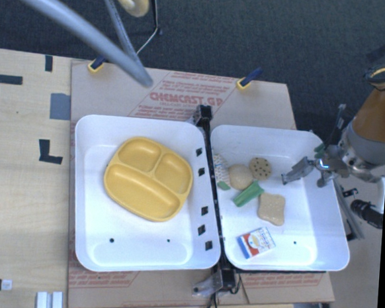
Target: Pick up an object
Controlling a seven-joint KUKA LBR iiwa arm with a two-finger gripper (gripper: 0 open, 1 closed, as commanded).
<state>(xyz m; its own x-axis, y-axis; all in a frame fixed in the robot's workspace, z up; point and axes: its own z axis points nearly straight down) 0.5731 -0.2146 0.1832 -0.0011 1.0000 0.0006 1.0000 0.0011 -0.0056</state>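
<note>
In the right bin: a green stick-shaped block [248, 193], a round tan ball [239, 177], a brown dotted cookie [260, 167], a beige toast-shaped piece [272, 208] and a small red-and-white printed card box [256, 242] are clustered.
Claw [310, 170]: seen over the right white bin [317, 259] near its right wall, apart from the cluster; nothing is held; whether it is spread or closed cannot be told.
Left bin [86, 241]: occupied by a yellow divided plastic plate [149, 178].
Table [17, 189]: both bins are carried.
Risk: since the pieces touch, two could be pinched, or one nudged aside.

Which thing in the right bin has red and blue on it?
The small flat white card packet with red and blue print, lying nearest the front edge of the right white bin. The round spotted cookie, green block and tan bread-like slice are plain-coloured.
</note>
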